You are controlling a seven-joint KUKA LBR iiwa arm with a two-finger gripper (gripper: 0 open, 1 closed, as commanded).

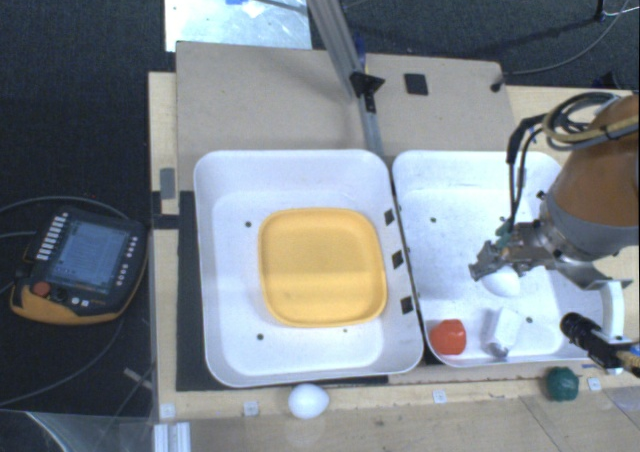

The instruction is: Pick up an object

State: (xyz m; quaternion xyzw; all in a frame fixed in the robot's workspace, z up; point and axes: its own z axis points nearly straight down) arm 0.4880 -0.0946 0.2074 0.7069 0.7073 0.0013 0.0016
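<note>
In the right bin [450,205], a small white rounded object [504,284] lies right under my gripper [499,262], which reaches in from the right and hangs low over it. Whether the two touch is not visible. A red object [449,336] rests in the bin's front left corner. Just to its right sits a white angular piece [500,330]. The left bin [225,240] carries a square yellow plate [323,266].
A white egg-shaped thing [308,401] lies on the bench in front of the left bin. A green ball [562,383] sits off the right bin's front right corner. A teach pendant [75,262] lies far left. Cables loop above the arm's wrist [590,195].
</note>
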